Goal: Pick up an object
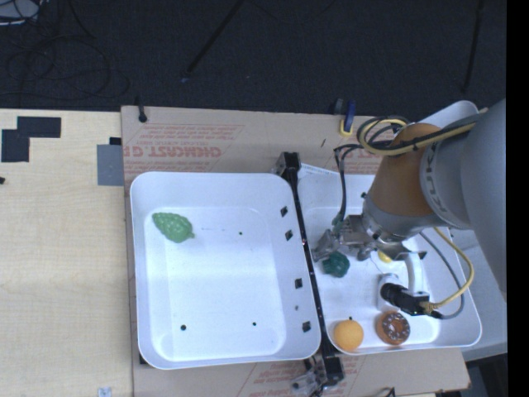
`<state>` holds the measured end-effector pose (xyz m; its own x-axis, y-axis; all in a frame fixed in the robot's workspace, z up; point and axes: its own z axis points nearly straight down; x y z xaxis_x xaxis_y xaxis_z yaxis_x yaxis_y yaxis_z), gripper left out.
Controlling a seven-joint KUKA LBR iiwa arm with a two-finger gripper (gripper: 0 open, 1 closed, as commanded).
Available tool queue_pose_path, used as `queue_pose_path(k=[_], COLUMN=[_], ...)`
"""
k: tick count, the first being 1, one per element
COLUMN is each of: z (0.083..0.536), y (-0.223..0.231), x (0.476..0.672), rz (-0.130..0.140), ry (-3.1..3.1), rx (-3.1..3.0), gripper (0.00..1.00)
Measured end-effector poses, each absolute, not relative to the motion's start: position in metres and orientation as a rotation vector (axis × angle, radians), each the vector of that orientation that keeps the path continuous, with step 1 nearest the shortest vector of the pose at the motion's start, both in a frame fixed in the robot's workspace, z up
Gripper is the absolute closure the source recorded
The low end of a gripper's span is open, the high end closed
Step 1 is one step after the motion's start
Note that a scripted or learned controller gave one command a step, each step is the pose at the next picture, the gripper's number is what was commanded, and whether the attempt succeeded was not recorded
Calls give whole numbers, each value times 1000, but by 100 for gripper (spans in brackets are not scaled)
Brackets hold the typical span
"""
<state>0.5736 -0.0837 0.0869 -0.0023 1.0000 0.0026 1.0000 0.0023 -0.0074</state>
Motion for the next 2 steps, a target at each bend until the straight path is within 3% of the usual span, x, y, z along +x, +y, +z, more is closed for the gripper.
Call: queue_pose_path(k=[1,2], z=[149,154], y=[-89,-108], x=[563,471], rz=[0,9], ry=[-2217,-2210], rx=[-2225,-2221], gripper=[0,0])
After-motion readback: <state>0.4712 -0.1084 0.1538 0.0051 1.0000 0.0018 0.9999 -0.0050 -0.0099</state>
